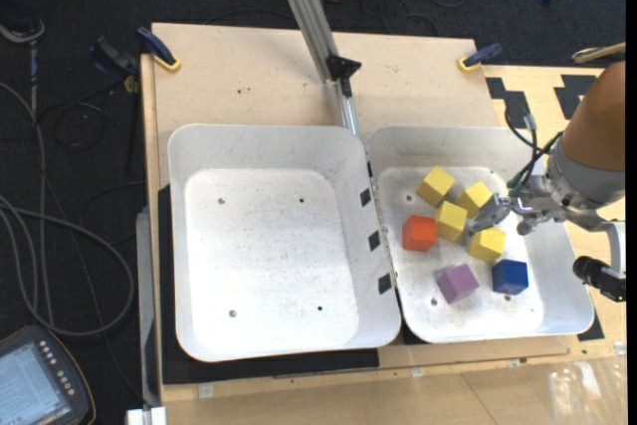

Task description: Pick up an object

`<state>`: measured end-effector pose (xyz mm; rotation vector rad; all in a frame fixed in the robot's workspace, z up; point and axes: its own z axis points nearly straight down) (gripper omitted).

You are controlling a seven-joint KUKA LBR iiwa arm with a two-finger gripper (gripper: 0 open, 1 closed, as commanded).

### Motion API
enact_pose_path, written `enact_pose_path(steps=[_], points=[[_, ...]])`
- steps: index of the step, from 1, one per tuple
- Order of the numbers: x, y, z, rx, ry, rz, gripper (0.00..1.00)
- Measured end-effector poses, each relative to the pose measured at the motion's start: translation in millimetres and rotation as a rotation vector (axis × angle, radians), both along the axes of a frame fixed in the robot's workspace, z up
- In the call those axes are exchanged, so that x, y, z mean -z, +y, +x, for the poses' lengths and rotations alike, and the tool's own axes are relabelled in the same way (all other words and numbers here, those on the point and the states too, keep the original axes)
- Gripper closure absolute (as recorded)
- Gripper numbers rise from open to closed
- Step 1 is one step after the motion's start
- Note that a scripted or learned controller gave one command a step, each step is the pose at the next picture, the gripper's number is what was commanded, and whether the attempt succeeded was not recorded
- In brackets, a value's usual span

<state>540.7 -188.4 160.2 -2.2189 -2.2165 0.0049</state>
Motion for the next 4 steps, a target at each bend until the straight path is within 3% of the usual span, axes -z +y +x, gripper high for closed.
enact_pose_path(steps=[1,2,4], points=[[62.9,-4.1,0.7,0.000,0.000,0.000,0.00],[49.1,-4.5,2.6,-0.001,-0.007,-0.002,1.00],[-77.1,-6.3,1.6,-0.004,-0.014,-0.005,1.00]])
